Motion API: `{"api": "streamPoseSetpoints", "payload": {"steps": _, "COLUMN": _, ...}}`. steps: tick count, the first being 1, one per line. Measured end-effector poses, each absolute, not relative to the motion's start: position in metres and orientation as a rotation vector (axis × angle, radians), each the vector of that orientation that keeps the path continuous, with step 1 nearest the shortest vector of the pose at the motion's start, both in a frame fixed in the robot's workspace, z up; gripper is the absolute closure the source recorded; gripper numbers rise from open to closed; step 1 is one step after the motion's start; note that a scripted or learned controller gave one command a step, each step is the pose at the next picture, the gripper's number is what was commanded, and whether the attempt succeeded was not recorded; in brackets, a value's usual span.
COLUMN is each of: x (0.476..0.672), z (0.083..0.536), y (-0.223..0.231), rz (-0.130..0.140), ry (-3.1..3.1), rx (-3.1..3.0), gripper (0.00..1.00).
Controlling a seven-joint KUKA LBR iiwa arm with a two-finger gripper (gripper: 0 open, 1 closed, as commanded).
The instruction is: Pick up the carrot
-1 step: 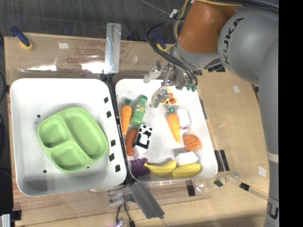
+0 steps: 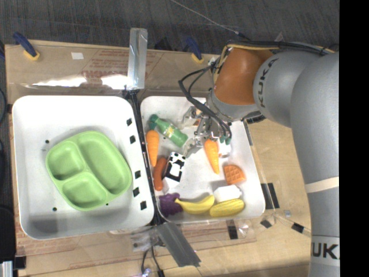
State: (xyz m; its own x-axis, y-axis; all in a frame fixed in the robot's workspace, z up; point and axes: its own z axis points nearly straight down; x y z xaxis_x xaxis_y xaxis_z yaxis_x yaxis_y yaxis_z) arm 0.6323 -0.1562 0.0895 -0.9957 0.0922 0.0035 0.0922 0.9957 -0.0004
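Claw (image 2: 209, 136) is hanging over the right bin (image 2: 249, 154), its tips at the leafy top of a carrot (image 2: 212, 154); whether it is clenched or released cannot be told. That carrot is lying with its long axis running top to bottom, tip pointing toward the waffle (image 2: 233, 173). A second carrot (image 2: 152, 145) is lying along the bin's left wall, near a green bottle (image 2: 168, 130).

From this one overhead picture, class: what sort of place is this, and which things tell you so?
Most likely a robotics lab test bench, not a kitchen. A KUKA arm reaches over two white bins; the food, such as the carrot and banana, looks like plastic toys; clamps hold the board's edge.
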Motion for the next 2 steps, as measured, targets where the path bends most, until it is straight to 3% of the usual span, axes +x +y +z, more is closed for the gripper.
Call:
{"api": "streamPoseSetpoints", "payload": {"steps": 1, "x": 0.589, "z": 0.093, "y": -0.188, "rz": 0.001, "ry": -3.14, "rx": -0.113, "gripper": 0.0}}
{"api": "streamPoseSetpoints", "payload": {"steps": 2, "x": 0.592, "z": 0.104, "y": -0.185, "rz": 0.002, "ry": -3.145, "rx": -0.101, "gripper": 1.0}}
